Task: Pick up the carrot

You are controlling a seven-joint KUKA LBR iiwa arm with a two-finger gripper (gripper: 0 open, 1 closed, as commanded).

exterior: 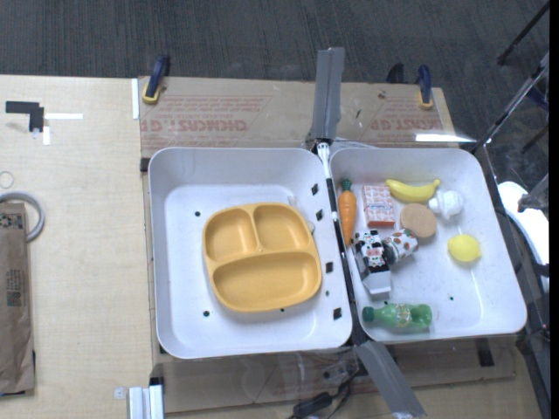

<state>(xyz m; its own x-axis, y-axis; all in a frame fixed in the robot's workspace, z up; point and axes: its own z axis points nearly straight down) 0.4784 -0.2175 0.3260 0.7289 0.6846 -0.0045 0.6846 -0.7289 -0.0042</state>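
Carrot location: carrot [347, 213] lies in the right bin [489, 321], hard against that bin's left wall, just beside the divider between the two bins. It runs lengthways along the wall, green top toward the far end, orange body pointing toward the near end.

Neighbours: small printed box [377, 205] sits just right of the carrot, near but seemingly apart from it. Black-and-white toy [373, 253] lies just past the carrot's near tip. Banana [412, 188], round tan piece [419, 222], lemon [464, 249] and green bottle [398, 316] lie further off.

Left bin: left bin [175, 321] holds a yellow divided plate [260, 257]; it plays no part in this step.

Tool state: cannot tell; nothing in this view lets me judge whether the tool is spread or pressed together, and nothing is pinched.

Step in hand: judged as approach; the carrot lies untouched.

Recommended method: descend over the thick middle of the orange body, with the fingers set across the carrot's narrow width.

Risk: the wall-side finger has very little room between carrot and bin wall and may land on the rim or the carrot itself.

Further risk: the box-side finger may catch the box; the rounded, tapered body could slip from a closing grip.
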